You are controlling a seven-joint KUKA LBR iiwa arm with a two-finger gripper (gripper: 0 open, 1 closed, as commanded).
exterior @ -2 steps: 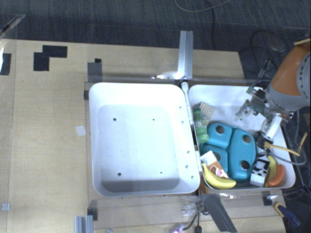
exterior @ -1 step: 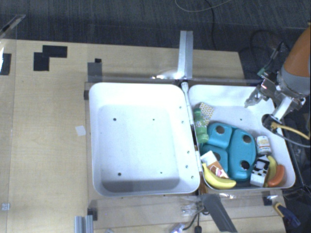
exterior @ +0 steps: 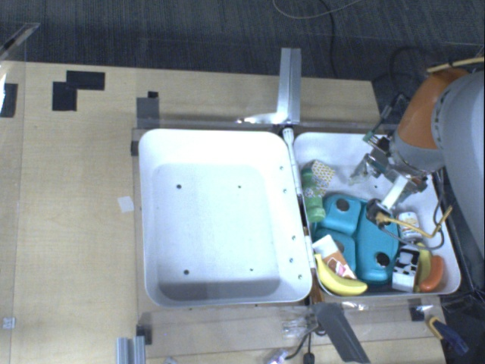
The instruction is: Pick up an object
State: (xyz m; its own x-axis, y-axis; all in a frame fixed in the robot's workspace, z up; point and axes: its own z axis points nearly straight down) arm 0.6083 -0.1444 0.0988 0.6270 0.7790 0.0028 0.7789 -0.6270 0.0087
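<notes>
In the camera view the jaws hang over the right shallow white plastic bin (exterior: 337, 147), touching or just above a teal moulded plastic block (exterior: 362, 241) on their left. A yellow banana (exterior: 338, 280) lies beyond the block. The grey arm (exterior: 458, 131) slants in from the right, wrist tilted down. I cannot tell how far the jaws are open or whether they hold anything.

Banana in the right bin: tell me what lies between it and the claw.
The teal plastic toy lies between the claw, at the far side of the right bin, and the banana at its near edge. Nothing visible covers the banana from above.
</notes>
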